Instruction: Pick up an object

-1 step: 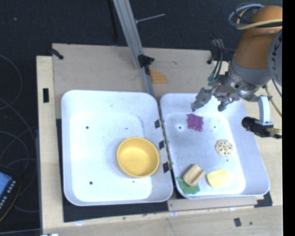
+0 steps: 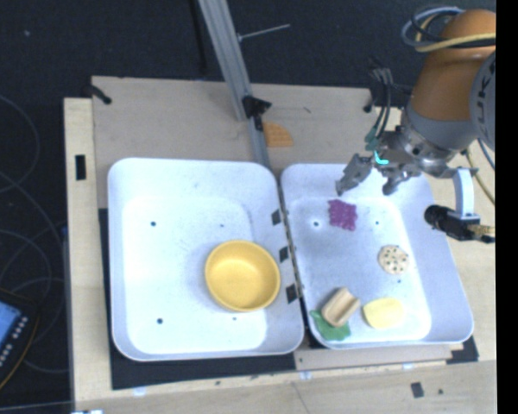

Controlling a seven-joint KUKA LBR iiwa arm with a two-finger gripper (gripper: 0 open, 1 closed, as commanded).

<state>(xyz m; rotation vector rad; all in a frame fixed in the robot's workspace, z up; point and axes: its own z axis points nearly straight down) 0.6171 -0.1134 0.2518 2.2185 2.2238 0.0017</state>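
We see gripper [image 2: 371,178] w/ fingers spread, nothing grasped, above right bin [image 2: 432,257] far edge; purple object [image 2: 343,214] at its 7 o'clock.

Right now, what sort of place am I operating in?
Likely a robotics lab grasping bench: two white bins holding toy-like items such as a yellow bowl and purple piece, loose cables, and the gripper above.

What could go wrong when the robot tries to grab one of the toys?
The gripper hangs open over the far end of the right bin, with nothing between its fingers. The purple piece just below it is small and flat, so the fingers might slide off it. The other toys, like the cookie and the yellow piece, lie near the bin's walls, where the fingers could bump the rim.
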